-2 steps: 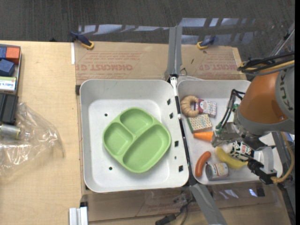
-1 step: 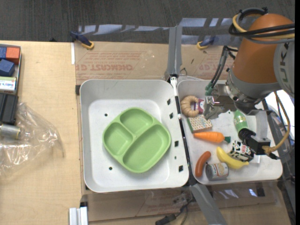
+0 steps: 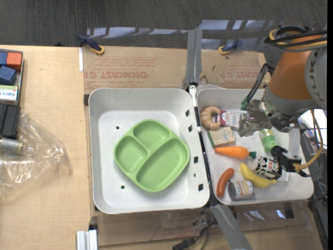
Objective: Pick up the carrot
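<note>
Brown cardboard covers the tabletop [image 3: 47, 191] beneath two shallow white bins, with dark carpet behind them. Over the upper right part of the right bin [image 3: 307, 191] hangs the claw [image 3: 253, 123], a dark metal cluster below the arm's orange band [image 3: 291, 77]; whether it is released or clenched cannot be told at this slant, and nothing shows between its parts.

Just below the claw and a little to its left lies the carrot [image 3: 232, 152], close by but apart from it, flat on the bin floor about midway down the bin. Its long axis runs nearly level across the view, the orange tip pointing left toward the divider between the bins and the green stub end pointing right.

A patterned card-like packet [image 3: 222, 136] sits touching or just above the carrot, and above that a bagel [image 3: 210, 116] beside a small printed packet [image 3: 232, 119]. Right of the carrot stands a green bottle [image 3: 267, 139]. Lower down lie a banana [image 3: 255, 176], a black-and-white cow-print carton [image 3: 268, 165], a small jar [image 3: 241, 190] and a sausage [image 3: 224, 182] tilted near the divider.

In the left bin [image 3: 104, 113] rests a green divided plate [image 3: 151, 155]. Far left on the wood lie crumpled clear plastic [image 3: 36, 145] and a box of coloured blocks [image 3: 10, 72].
</note>
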Robot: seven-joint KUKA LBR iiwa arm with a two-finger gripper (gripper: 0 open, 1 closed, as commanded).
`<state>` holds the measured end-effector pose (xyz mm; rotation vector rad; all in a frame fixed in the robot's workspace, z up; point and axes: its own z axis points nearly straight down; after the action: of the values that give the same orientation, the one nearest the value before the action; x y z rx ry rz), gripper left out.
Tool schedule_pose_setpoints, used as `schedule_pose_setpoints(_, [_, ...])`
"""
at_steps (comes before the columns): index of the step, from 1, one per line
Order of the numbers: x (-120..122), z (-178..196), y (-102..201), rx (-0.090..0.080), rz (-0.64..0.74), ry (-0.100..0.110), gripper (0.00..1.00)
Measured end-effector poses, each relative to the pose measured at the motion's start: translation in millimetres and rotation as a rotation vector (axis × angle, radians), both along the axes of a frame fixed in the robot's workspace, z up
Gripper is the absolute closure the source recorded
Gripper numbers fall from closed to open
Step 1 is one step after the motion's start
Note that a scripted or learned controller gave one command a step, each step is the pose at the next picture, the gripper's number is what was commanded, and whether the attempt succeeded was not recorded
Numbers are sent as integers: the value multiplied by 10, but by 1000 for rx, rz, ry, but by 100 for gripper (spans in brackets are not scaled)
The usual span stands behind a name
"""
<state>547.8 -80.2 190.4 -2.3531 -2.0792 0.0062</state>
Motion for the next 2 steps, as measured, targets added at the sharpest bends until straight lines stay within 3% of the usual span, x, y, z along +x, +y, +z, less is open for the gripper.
schedule_pose_setpoints(1, [662,-984,-669,0,72,-4,100])
schedule_pose_setpoints(2, [665,-889,-672,-2,74,-4,100])
